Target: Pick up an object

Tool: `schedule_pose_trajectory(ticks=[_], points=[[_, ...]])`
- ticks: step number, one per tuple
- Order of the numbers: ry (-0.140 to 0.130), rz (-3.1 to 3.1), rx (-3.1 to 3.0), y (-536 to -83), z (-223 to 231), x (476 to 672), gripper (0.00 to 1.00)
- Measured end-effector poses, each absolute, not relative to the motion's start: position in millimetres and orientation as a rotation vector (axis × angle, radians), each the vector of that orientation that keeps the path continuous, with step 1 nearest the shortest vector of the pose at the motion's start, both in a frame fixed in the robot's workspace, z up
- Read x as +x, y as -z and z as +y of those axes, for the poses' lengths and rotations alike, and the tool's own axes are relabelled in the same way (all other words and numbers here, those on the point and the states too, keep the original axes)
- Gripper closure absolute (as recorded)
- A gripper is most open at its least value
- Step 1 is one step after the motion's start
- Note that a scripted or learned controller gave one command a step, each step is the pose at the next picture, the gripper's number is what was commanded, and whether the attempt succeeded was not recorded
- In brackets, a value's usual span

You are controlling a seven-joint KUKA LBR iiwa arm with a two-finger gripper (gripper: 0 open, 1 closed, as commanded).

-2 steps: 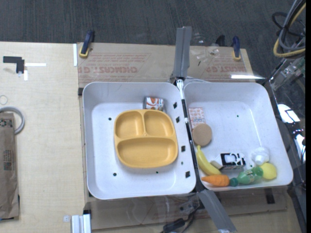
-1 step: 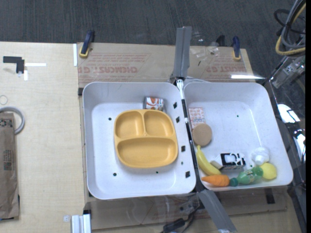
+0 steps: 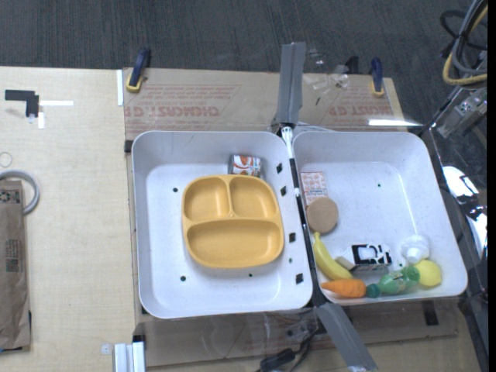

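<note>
On the pale wooden tabletop [image 3: 70, 208] the two shallow white plastic bins sit pressed side by side, a layout that looks meant to keep every loose thing corralled within the arm's reach from the right. The left bin [image 3: 155, 231] carries a yellow three-compartment plastic plate [image 3: 232, 221] lying flat near its middle, with a small red-and-white printed carton [image 3: 245, 164] just beyond the plate's far edge.

The right bin [image 3: 387, 184] holds the likelier candidates for picking, and they have gathered along its near-left side, leaving the far half bare. A small pink-and-white printed card [image 3: 313, 182] lies flat close to the dividing wall, with a round tan disc-shaped object [image 3: 322, 215] just nearer. Below that a yellow toy banana [image 3: 329, 260] runs toward the near rim, an orange toy carrot [image 3: 344, 288] lying at its tip. A small black-and-white block [image 3: 370, 255] sits beside the banana; then come a green toy vegetable [image 3: 395, 283], a white rounded piece [image 3: 415, 249] and a yellow toy lemon [image 3: 428, 273].

The crowding suggests any grasp here risks nudging neighbours; the tan disc stands most apart. How the claw stands, open or closed, cannot be told, and nothing appears lifted yet.
</note>
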State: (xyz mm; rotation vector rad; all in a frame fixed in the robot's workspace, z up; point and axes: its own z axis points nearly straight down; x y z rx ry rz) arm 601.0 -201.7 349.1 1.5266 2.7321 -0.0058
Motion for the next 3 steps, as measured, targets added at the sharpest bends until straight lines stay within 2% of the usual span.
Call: schedule_pose_trajectory(ticks=[1,2,3], points=[[0.007,2.73,1.526,-358,-203,601.9,1.0],[0.002,2.719,1.573,-312,-211,550.5,1.0],[0.003,2.716,1.572,-321,-212,551.6,1.0]])
